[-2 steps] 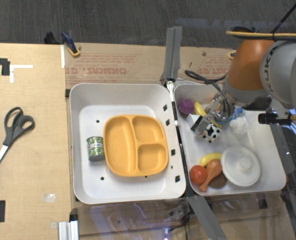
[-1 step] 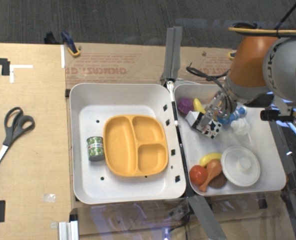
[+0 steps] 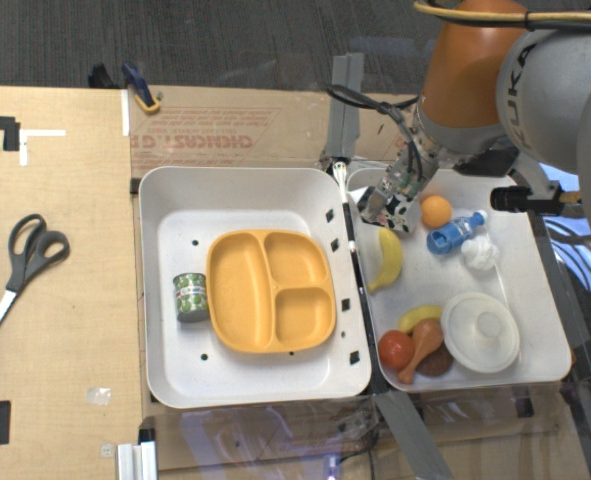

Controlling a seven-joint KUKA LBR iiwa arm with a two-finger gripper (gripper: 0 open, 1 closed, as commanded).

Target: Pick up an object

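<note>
My gripper point(image 3: 387, 211) hangs low over the far left corner of the right bin point(image 3: 545, 298), just above the top end of a yellow banana point(image 3: 386, 259). Its fingers stand apart, open, and I see nothing between them. An orange ball point(image 3: 435, 211) lies right beside the gripper, with a blue bottle point(image 3: 455, 234) and a white crumpled piece point(image 3: 481, 254) further right. Near the front of this bin sit a white bowl point(image 3: 483, 331), a red tomato point(image 3: 395, 348), a small yellow piece point(image 3: 421, 317) and a brown drumstick point(image 3: 427, 349).
The left bin point(image 3: 165, 298) holds a yellow divided plate point(image 3: 271, 290) and a small green can point(image 3: 190, 297). The divider wall point(image 3: 352, 268) between the bins runs close to the gripper's left side. Scissors point(image 3: 23, 258) lie on the bench at left.
</note>
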